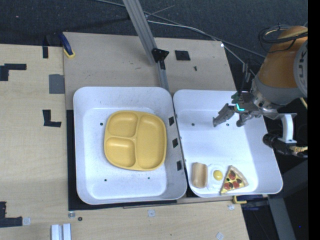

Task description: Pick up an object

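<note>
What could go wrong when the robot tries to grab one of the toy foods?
1. The bread, egg and pizza slice lie packed together in the right bin's near corner, so the gripper might bump a neighbour or pinch two at once.
2. They sit close against the bin wall, so a finger may hit the rim.
3. The egg looks flat, so the fingers could slide over it.

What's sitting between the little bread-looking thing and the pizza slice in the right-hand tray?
A toy fried egg lies between the bread piece and the pizza slice, all in a row along the right bin's near edge, as the camera view shows.
</note>
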